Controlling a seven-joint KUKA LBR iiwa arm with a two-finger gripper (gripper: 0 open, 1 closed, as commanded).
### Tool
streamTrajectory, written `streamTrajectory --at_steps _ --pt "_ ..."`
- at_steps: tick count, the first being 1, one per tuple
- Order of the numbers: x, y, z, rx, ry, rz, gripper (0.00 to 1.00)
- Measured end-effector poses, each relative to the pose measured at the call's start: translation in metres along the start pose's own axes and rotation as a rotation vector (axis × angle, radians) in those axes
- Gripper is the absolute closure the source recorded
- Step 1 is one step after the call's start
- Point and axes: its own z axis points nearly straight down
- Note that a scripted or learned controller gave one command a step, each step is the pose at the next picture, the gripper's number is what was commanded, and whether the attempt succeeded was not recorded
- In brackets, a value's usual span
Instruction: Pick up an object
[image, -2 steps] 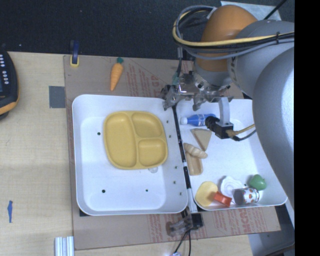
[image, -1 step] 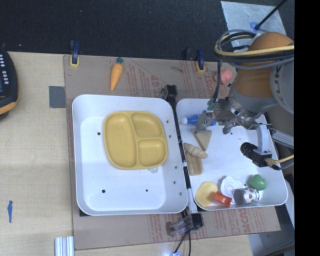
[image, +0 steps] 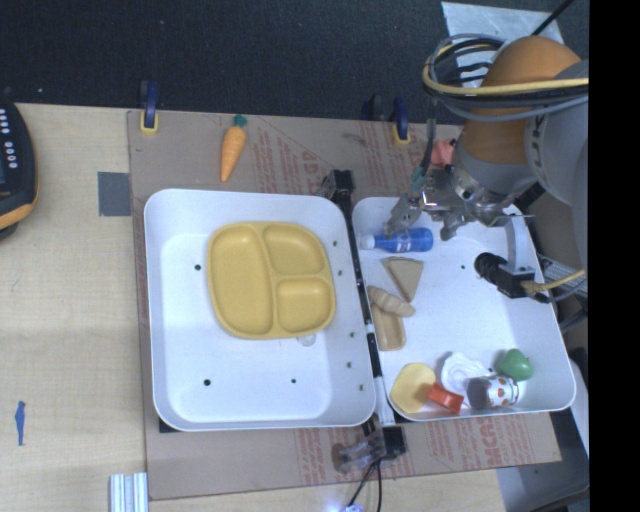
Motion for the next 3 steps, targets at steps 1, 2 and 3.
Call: streamTrajectory --at_steps 1,2,3 --pt "-0.033 -0.005 0.107 0.014 0.0 0.005 0.0" --pt "-0.04 -0.025 0.1 0.008 0.001 0.003 0.0" --pt "-0.041 -0.024 0.089 0.006 0.0 0.003 1.0"
